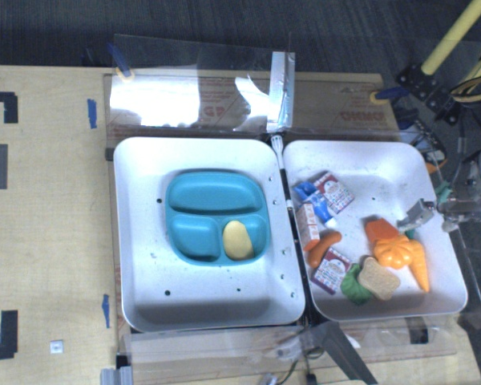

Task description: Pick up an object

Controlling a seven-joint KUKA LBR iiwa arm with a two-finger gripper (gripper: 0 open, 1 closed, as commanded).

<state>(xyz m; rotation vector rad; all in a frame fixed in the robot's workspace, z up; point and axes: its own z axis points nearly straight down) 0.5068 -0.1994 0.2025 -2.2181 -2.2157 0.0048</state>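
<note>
The right bin (369, 155) holds a jumble of toy food. A red-and-white packet (334, 192) lies near its back left beside a blue wrapper (306, 189). An orange sausage (322, 247) rests mid-left, above a second packet (331, 269). At the front sit a bread slice (379, 279), a green piece (354, 285), an orange pepper (394, 253) and a carrot (419, 269). My gripper (419, 213) reaches in over the bin's right rim, just above and right of the orange pieces, with nothing visibly held.
The left bin (128, 215) carries a blue divided plate (216, 195) with a yellow egg-shaped piece (237, 239) in its lower right compartment. A clear sheet and a metal bracket (279, 87) stand behind the bins. Cables and a yellow pole (457, 26) crowd the far right.
</note>
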